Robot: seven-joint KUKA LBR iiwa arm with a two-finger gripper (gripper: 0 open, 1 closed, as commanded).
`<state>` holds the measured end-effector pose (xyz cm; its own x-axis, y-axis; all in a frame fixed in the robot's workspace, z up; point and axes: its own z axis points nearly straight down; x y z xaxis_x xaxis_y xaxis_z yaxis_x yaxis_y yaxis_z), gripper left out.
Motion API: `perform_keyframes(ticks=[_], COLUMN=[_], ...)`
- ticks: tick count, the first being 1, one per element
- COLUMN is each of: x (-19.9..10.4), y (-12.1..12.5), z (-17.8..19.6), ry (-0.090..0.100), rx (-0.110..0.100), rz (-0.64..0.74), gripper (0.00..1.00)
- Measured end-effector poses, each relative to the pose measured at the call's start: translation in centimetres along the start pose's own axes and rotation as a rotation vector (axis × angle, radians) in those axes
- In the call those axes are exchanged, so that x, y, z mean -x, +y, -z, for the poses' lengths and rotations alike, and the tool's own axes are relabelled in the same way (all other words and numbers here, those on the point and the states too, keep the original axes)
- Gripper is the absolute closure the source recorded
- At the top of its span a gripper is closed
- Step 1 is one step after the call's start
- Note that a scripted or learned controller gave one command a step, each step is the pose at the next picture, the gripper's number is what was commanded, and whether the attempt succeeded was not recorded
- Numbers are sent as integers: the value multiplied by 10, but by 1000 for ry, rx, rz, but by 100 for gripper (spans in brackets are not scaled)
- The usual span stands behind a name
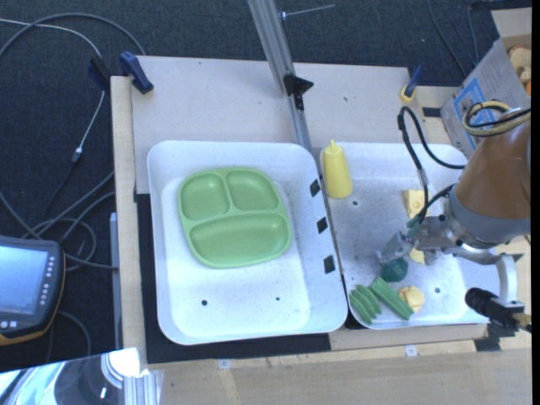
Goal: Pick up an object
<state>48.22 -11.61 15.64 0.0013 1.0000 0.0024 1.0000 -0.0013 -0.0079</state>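
In the right bin [371, 218], my gripper [398, 250] hangs low over the floor, reaching in from the right. A small dark green round object [394, 271] lies just below it, close to its tip. Whether the two touch cannot be told. A green pea pod piece [380, 300] and a small yellow piece [412, 296] lie at the bin's front edge. A yellow cheese wedge [413, 202] sits behind the gripper. A yellow mustard bottle [337, 170] lies at the bin's back left corner.
The left bin [253, 302] holds a green divided plate [235, 217]. A metal pole [278, 49] slants across the bench behind the bins. Black cables [413, 146] loop over the right bin's back. The arm's orange band [499, 171] covers the bin's right side.
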Motion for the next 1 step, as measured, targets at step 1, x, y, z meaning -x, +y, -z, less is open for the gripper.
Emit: perform_keyframes(ticks=[1], x=[8], y=[0], z=[-47], ry=[0], rx=[1], rz=[1], gripper=[0])
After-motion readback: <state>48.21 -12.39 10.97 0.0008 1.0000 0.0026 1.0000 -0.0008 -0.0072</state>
